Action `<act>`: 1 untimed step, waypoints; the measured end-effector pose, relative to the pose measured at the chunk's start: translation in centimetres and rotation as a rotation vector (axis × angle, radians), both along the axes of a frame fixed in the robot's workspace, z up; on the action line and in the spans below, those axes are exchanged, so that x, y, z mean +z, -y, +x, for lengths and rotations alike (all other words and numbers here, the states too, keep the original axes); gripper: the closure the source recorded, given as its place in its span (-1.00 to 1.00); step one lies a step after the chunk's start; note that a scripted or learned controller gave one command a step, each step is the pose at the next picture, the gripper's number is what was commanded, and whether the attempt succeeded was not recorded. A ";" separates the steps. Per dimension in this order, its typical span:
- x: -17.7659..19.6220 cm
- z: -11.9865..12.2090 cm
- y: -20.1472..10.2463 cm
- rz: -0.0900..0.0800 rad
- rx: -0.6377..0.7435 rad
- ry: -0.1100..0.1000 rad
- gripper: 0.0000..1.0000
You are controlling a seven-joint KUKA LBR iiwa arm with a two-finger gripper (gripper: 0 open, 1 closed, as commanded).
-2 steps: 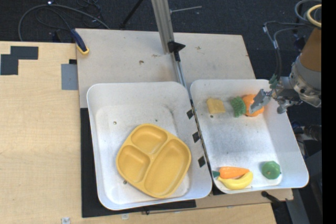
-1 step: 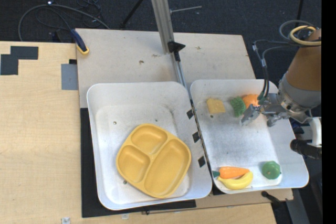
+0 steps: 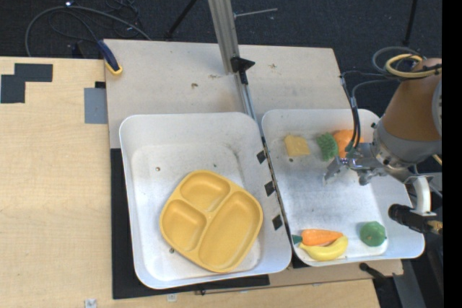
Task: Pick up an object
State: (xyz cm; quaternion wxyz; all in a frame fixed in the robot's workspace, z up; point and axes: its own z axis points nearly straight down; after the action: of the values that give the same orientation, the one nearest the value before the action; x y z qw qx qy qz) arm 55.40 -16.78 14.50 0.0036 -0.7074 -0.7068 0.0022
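Observation:
The right bin (image 3: 317, 195) holds several toy foods. A pale yellow block (image 3: 296, 146), a green broccoli piece (image 3: 328, 145) and an orange piece (image 3: 343, 138) lie near its far side. An orange carrot (image 3: 320, 236), a yellow banana (image 3: 326, 249) and a green round piece (image 3: 372, 233) lie along its near edge. My gripper (image 3: 349, 172) hangs low over the right bin, just in front of the broccoli and the orange piece. It is open, and nothing sits between its fingers.
The left bin (image 3: 144, 155) holds a yellow divided plate (image 3: 211, 219). A metal post (image 3: 222, 22) rises behind the bins, and a divider with black clips (image 3: 267, 169) runs between them. The arm's orange band (image 3: 411, 108) fills the right side.

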 end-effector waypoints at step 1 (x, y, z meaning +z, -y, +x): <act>-5.1 0.1 0.0 -0.001 -0.001 0.007 -1.00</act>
State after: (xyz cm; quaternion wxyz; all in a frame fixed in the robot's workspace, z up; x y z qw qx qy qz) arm 55.46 -16.78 9.42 0.0007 -0.7078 -0.7064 0.0002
